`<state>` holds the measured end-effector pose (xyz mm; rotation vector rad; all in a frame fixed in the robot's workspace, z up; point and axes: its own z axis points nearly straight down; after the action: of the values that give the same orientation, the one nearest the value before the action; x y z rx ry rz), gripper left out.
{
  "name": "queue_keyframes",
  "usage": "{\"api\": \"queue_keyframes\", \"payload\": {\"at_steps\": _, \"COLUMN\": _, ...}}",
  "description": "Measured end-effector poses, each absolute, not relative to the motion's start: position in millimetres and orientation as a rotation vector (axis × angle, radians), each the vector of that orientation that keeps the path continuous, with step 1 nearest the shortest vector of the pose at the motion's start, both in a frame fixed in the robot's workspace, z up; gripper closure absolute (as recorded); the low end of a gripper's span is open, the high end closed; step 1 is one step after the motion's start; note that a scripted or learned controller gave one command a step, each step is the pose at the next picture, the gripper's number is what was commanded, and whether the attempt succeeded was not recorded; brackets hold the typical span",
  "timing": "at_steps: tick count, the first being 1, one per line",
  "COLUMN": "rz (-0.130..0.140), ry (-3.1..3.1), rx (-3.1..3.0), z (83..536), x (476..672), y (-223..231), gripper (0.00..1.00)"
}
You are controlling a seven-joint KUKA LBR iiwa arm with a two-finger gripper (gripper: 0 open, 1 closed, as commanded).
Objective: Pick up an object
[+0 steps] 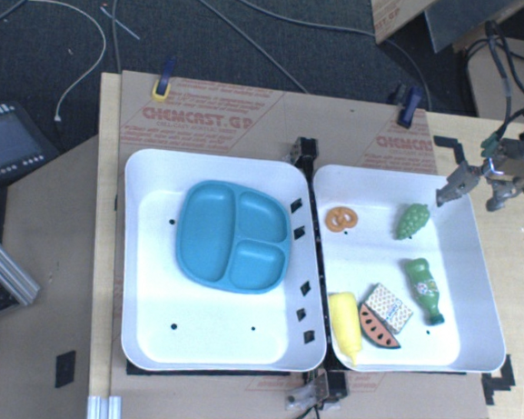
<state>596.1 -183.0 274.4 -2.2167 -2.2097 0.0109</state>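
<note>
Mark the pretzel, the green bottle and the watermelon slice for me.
pretzel (340,220): camera view, on its middle, right bin's upper left.
green bottle (424,287): camera view, on its label area, mid-body.
watermelon slice (378,330): camera view, on the red flesh, beside the yellow item.

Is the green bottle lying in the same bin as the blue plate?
No, the green bottle lies in the right bin, while the blue plate lies in the left bin.

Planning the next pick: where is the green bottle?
The bottle lies in the right bin, below the grapes, right of the watermelon slice.
</note>
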Motion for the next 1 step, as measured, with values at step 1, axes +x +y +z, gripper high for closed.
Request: {"api": "queue_keyframes", "payload": {"at_steps": 1, "rz": 0.000, "ry": -2.221, "rx": -2.221, "z": 281.7, "x": 598.2, "y": -182.5, "gripper": 0.00}}
